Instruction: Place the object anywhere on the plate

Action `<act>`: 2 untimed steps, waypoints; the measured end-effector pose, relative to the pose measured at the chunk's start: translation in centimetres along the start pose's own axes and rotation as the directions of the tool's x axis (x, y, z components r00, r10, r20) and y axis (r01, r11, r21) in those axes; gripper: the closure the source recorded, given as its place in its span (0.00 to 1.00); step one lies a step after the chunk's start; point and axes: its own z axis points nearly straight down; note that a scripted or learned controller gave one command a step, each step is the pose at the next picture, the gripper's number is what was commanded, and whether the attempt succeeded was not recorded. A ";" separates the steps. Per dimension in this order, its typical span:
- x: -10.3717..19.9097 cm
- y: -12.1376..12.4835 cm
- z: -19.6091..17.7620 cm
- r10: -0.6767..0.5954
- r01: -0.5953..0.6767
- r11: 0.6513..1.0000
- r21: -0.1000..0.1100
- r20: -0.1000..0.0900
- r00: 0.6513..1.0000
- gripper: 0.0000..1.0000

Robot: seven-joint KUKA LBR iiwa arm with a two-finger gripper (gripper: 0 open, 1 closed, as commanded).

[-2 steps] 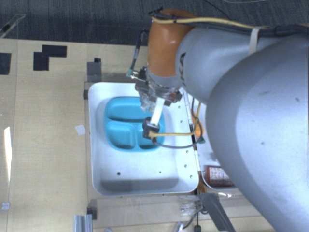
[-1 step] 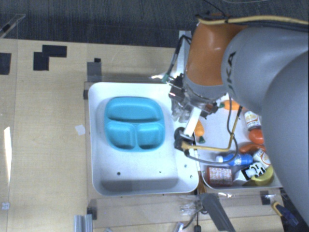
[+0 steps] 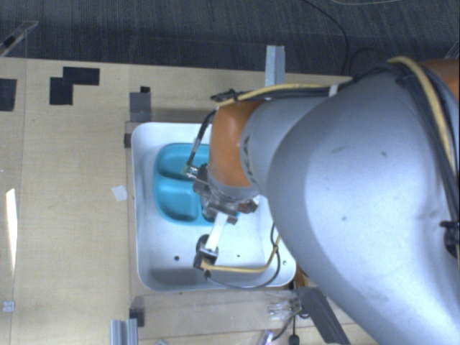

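A turquoise plate [image 3: 177, 182] with divided hollows lies in the upper left part of the left white bin [image 3: 154, 268]. My gripper [image 3: 226, 208] hangs over the plate's right edge, below the orange band of the wrist. The wrist and the grey arm cover the plate's right side and whatever lies beneath them.
The bulky grey arm [image 3: 359, 192] hides the right side of the bench. Metal posts [image 3: 140, 106] stand at the bin's corners. Black markings [image 3: 72, 83] sit on the wooden bench at the far left. A yellow cable [image 3: 241, 269] loops over the bin's front floor.
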 end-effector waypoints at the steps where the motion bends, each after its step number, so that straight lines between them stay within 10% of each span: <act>1: 6.1 1.1 -4.5 0.214 -0.214 0.977 0.004 0.004 0.977 1.00; 2: 6.1 1.1 -4.4 0.213 -0.213 0.977 0.004 0.005 0.977 0.00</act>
